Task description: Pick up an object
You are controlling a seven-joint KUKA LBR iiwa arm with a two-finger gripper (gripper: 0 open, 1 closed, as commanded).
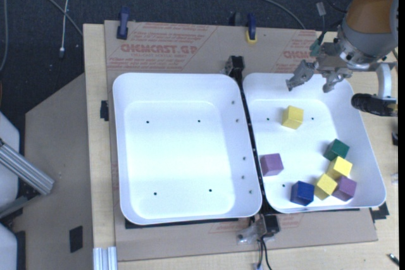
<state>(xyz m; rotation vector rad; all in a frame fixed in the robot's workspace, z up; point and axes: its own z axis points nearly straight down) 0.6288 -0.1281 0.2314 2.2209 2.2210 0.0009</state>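
My gripper (314, 81) hangs over the far edge of the right bin (367, 136), its two fingers spread open with nothing between them. A yellow cube (292, 117) lies just below and left of the fingertips, apart from them. A purple cube (271, 164) sits near the bin's left wall. At the near right corner a cluster holds a green cube (336, 150), two yellow cubes (342, 167) (326, 185), a blue cube (302, 193) and another purple cube (345, 188).
The left bin (126, 155) stands beside the right one, their walls meeting along a black clip strip (235, 66). Blue clamps (123, 22) hold the cardboard base at the back. Cables run over the dark floor behind.
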